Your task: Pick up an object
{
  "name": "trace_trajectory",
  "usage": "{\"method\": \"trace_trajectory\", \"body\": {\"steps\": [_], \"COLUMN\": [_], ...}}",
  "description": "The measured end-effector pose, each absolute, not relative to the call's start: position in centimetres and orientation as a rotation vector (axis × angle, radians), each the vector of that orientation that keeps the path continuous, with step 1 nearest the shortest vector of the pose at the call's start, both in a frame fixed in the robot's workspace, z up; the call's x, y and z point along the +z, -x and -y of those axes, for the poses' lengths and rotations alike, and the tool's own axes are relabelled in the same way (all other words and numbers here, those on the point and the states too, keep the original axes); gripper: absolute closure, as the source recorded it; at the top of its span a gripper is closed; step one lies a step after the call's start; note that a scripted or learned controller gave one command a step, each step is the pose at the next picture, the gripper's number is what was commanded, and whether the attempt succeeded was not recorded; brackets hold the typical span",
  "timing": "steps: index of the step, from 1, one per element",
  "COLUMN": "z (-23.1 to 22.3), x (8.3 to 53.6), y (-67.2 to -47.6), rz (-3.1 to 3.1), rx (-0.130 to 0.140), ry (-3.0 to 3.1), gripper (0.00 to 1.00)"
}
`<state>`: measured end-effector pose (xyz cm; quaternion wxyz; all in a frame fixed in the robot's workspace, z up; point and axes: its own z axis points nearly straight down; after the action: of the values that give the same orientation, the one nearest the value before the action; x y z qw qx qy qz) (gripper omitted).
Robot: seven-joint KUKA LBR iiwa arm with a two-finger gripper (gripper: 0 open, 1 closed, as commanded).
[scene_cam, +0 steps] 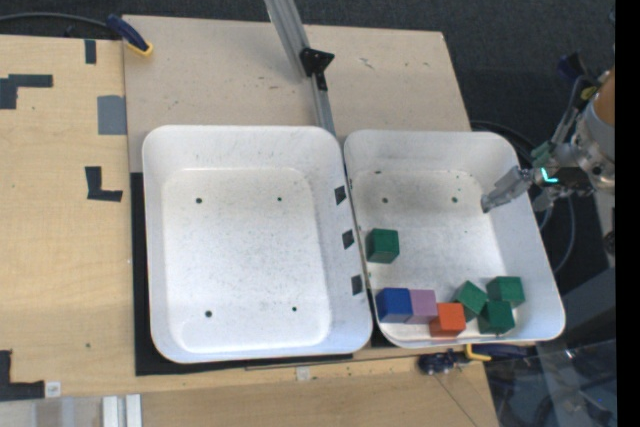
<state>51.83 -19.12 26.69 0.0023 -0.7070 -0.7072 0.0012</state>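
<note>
Using the right-hand bin (440,150) as the reference: the gripper (503,190) hangs over its right rim near the back corner, and I honestly can't tell how far its fingers are spread, though nothing looks caught in them. The lone green block (383,245) lies left and toward the front from there, mid-bin. The blue block (394,304), orange block (450,318) and the rest huddle along the front wall, so I'd go for the loner.
</note>
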Motion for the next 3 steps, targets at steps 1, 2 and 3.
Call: {"method": "trace_trajectory", "body": {"steps": [1, 2, 3], "z": [19.1, 18.8, 17.7], "x": [26.9, 20.7, 15.3], "y": [-51.9, -52.4, -52.5], "rz": [2.223, 2.218, 2.218], "rx": [0.001, 0.007, 0.006], "ry": [2.218, 2.216, 2.216], "gripper": [0.0, 0.0, 0.0]}}
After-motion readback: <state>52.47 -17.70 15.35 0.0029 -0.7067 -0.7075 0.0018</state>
